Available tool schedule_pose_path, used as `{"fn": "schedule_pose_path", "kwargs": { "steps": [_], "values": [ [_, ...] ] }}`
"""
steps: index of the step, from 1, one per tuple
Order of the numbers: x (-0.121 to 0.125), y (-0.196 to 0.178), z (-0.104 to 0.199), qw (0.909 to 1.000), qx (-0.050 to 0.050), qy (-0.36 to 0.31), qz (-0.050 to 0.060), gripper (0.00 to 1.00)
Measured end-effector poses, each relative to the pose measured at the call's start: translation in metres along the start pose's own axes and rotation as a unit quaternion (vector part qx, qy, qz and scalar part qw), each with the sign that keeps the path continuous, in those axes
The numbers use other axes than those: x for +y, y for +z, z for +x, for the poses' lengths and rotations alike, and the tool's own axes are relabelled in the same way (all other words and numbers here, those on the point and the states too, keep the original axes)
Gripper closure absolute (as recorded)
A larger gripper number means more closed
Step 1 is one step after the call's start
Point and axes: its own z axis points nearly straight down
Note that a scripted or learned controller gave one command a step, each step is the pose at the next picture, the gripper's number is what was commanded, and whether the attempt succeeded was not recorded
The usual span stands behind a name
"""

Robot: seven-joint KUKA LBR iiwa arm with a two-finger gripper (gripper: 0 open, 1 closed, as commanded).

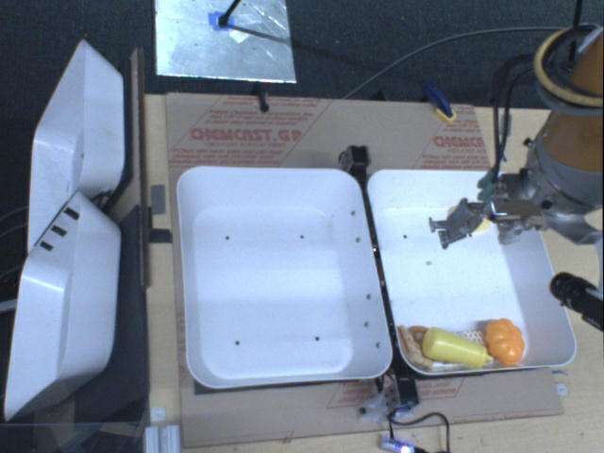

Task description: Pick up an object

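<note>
Along the near wall of the right bin [528,253] lie a yellow bottle-shaped object [455,346] and an orange ball [505,341], touching – both well below the jaws. The gripper [456,225] hangs over that bin's far half, pointing left; whether the jaws are apart I cannot tell. The left bin [274,272] sits beside, on the worktop [311,125].

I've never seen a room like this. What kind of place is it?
Probably a robot test lab: a robot arm reaches over two white bins on a cardboard-covered bench, with toy-like objects to pick up.
</note>
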Motion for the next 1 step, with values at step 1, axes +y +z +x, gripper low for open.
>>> {"fn": "schedule_pose_path", "kwargs": {
  "steps": [1],
  "values": [
    [-0.0001, -0.0069, -0.0005, 1.0000, -0.001, 0.000, 0.003, 1.00]
  ]
}}
